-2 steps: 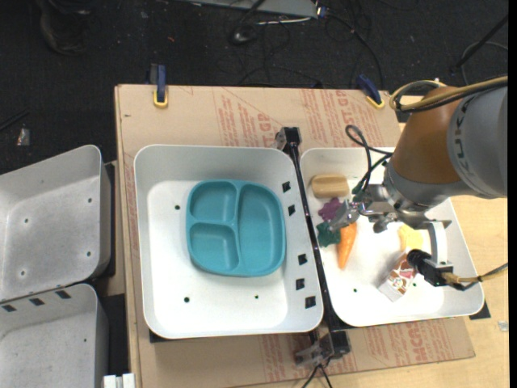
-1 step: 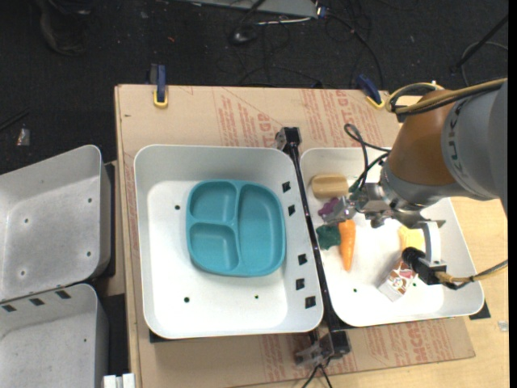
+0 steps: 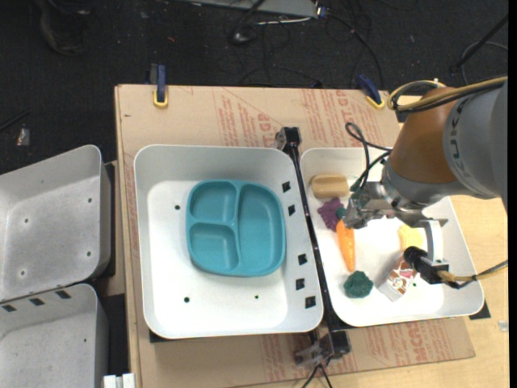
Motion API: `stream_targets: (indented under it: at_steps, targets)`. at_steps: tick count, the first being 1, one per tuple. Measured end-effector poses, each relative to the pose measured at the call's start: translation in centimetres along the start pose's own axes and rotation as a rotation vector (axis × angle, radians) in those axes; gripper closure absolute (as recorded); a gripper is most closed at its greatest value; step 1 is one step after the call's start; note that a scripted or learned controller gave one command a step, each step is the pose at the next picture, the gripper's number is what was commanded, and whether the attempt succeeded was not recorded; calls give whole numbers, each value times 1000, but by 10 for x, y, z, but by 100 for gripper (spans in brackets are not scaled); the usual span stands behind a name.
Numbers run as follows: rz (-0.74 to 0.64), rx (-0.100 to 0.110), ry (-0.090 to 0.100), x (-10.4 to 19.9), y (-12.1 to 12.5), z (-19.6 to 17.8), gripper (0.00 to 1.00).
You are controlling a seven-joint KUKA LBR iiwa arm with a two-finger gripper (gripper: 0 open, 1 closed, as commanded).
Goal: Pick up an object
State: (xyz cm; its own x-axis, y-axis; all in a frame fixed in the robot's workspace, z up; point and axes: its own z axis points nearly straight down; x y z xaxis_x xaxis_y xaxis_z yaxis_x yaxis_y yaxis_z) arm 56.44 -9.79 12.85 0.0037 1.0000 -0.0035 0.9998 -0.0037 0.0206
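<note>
Arm (image 3: 440, 148) reaches in from right over right bin (image 3: 464, 293); gripper (image 3: 353, 214) sits low in that bin near the divider, w/ purple item (image 3: 329, 213) just left and carrot (image 3: 346, 247) top right at it. Finger state: can't tell. Also in right bin: tan block (image 3: 329, 186) at back, yellow piece (image 3: 410, 237), green lump (image 3: 358, 284), small box (image 3: 398, 281). Left bin (image 3: 161, 297) holds teal tray (image 3: 237, 227), well apart from gripper.

Arm (image 3: 452, 148) reaching from right, hand (image 3: 353, 214) lowered.
</note>
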Motion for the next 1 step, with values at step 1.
stream_targets:
  at_steps: [1]
  targets:
    - [-2,17,2,-8,-1,-46,100]
